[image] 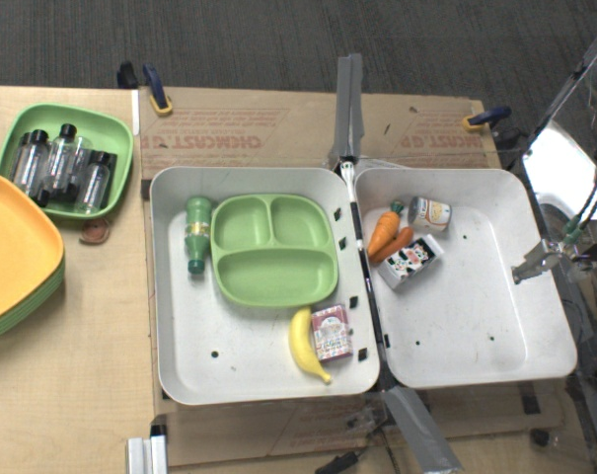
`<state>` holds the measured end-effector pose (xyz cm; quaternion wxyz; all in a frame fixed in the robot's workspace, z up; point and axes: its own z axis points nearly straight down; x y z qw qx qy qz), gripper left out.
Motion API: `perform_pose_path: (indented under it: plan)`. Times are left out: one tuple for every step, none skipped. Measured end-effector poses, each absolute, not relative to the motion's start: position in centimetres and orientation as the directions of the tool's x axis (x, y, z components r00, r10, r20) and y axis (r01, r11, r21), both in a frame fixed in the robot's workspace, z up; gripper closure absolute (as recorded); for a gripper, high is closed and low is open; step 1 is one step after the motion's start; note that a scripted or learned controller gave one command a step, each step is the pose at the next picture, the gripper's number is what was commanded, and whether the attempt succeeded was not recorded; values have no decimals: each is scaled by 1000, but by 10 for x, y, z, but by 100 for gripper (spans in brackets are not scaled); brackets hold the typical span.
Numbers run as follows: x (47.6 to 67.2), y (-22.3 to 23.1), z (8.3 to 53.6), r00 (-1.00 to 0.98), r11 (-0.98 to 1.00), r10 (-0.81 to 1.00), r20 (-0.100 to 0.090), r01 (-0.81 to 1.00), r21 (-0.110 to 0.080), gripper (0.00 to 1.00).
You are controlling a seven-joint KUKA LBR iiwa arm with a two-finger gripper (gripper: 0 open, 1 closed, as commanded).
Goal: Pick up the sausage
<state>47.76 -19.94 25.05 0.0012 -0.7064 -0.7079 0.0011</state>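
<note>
In the overhead camera view, my gripper (541, 261) sits at the right edge of the right bin (476, 324). I cannot tell if it is open or closed. The sausage (401, 241) lies far-left in that bin, touching the carrot (381, 231) and the carton (410, 260). I could pinch one of those neighbours instead. A small jar (431, 212) crowds the far side.

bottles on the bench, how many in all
5: four dark-capped bottles lie in the green tray at far left, and one green bottle lies in the left bin beside the divided plate. Others may be hidden.

At the right edge, thin grey metal parts (540, 262) with slim cables, perhaps the gripper, too blurred to tell.
</note>
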Motion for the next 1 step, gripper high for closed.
perform_pose_path:
  plan:
    - [478, -200, 258, -3, 3, 1000, 0, 1000, -6, 100]
